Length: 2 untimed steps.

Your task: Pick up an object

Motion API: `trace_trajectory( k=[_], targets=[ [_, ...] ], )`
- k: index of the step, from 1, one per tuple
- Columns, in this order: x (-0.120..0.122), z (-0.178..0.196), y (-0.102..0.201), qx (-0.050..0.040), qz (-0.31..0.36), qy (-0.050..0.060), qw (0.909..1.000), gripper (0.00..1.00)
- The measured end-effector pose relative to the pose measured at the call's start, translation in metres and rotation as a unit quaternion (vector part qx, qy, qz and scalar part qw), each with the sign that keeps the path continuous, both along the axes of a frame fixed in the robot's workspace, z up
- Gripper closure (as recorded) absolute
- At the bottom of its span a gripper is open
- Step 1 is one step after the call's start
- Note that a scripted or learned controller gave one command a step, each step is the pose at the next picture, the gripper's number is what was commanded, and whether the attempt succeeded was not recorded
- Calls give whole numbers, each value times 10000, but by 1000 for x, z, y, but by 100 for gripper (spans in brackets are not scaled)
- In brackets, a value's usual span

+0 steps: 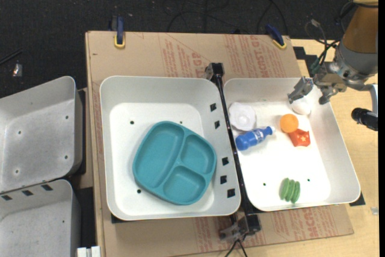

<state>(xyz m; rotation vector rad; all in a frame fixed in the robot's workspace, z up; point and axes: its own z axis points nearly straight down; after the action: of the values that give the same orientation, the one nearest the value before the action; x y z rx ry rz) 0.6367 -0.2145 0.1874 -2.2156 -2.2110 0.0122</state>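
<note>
Seen from above: two white bins side by side on a brown tabletop (162, 48). In the left bin (114, 105), a teal divided plate (174, 161). In the right bin (334, 159), a white cup (243, 116) touching a blue bottle (253, 138), an orange ball (289, 123) just beside a red piece (300, 138), a green piece (290, 190) near the front. At the right bin's far right corner, the tool (313, 93), fingers spread apart, poised directly over a white object (301, 107), nothing gripped between them.
</note>
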Motion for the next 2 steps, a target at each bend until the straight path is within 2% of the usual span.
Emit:
trace_trajectory(
  k=[1,2],
  targets=[
    [3,10,1,-15,17,-71,10000,0],
    [0,-44,11,-8,24,-47,10000,0]
  ],
)
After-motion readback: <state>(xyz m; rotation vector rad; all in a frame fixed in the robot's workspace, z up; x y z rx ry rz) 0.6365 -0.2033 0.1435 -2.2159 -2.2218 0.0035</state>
